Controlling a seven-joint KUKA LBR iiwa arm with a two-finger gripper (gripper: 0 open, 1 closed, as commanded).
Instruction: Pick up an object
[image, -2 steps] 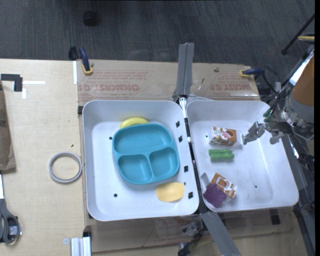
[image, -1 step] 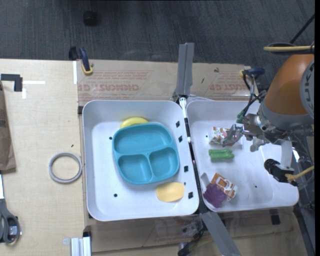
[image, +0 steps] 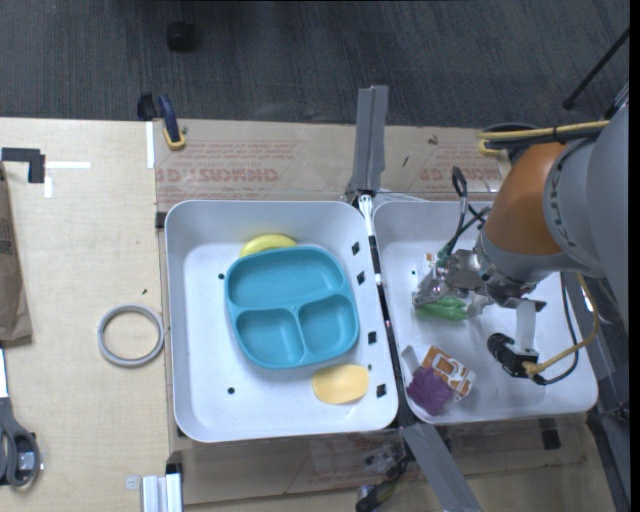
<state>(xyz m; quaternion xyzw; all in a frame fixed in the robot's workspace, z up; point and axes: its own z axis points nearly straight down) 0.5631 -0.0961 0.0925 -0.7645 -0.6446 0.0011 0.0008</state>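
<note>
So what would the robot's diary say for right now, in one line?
arm: over right bin | gripper: at green object | hold: cannot tell | blue tray: left bin

yellow item (image: 268, 243) half under blue tray (image: 292, 305) | we can't tell gripper (image: 437, 290) finger state, blurred over green object (image: 443, 308) | scissors (image: 15, 450) cut by left edge

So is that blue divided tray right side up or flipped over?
Right side up: the blue tray shows three hollow compartments facing the camera, lying flat in the left bin.
</note>
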